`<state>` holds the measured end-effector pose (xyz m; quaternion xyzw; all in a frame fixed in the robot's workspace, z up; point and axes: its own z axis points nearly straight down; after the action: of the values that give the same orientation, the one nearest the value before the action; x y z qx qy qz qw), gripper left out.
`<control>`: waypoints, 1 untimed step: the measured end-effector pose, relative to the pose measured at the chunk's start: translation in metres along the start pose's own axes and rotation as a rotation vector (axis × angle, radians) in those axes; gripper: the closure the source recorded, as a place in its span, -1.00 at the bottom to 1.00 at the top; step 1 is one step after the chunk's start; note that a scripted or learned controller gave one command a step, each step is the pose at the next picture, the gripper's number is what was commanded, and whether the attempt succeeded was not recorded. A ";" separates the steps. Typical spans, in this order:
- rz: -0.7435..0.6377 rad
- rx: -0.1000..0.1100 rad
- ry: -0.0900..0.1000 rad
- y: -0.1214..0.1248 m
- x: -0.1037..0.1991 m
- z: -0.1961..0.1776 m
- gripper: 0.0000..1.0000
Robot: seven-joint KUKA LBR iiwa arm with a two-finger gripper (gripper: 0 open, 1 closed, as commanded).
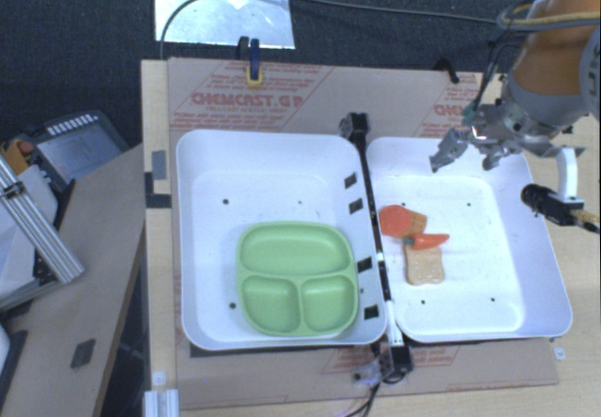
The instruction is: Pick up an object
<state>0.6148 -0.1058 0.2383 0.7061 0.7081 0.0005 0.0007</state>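
Two white bins sit side by side on the surface: the left bin (202, 218) and the right bin (498, 246), each white floor speckled with a few small dark dots. A black strip (366, 218) with dark clips runs along the edge where they meet. In the left bin, toward its near edge, lies a pale green divided plate (297, 276). In the right bin, near its left edge, are an orange piece (402, 220), an orange-red carrot-shaped piece with a touch of green (427, 240), and a tan, toast-coloured piece (424, 266). The board (282, 98) beneath the bins is light tan with faded red lettering. The arm (554, 58) is grey with an orange band, its claw (470, 150) grey and metallic.
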 end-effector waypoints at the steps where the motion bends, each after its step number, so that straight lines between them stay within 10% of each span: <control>1: 0.001 0.005 0.001 0.000 0.000 0.063 -1.00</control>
<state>0.6147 -0.1062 0.1754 0.7066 0.7076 -0.0011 -0.0014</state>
